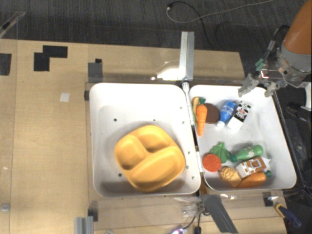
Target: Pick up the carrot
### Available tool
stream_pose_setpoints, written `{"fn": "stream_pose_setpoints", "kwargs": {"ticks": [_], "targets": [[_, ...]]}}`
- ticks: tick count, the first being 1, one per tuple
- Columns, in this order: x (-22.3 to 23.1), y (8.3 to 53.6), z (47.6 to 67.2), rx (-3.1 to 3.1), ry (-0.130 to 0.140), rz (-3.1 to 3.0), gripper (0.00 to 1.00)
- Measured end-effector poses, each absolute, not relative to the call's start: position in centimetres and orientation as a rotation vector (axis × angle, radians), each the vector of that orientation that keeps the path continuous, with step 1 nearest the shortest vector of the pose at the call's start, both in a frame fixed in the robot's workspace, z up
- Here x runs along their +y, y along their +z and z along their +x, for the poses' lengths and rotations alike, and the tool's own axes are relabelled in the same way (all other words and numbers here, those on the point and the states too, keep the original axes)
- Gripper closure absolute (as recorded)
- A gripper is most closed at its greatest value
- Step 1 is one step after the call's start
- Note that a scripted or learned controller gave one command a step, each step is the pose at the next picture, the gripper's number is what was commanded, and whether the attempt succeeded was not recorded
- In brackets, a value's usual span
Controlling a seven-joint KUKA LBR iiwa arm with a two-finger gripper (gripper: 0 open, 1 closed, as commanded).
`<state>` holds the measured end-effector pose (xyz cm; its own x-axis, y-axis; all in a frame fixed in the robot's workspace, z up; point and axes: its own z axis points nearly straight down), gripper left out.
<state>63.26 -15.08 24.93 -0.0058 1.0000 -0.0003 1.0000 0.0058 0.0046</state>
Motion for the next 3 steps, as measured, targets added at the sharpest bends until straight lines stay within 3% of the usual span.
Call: {"fn": "stream_pose_setpoints", "kwargs": {"ticks": [1,2,3], "targets": [[-9.2,17.4,60.4,2.621,0.005,1.726,0.00],[-0.3,18.6,57.4,2.533,0.006,1.853,0.00],[0.6,40.6,62.6,2.462,0.008,1.941,0.00]]}}
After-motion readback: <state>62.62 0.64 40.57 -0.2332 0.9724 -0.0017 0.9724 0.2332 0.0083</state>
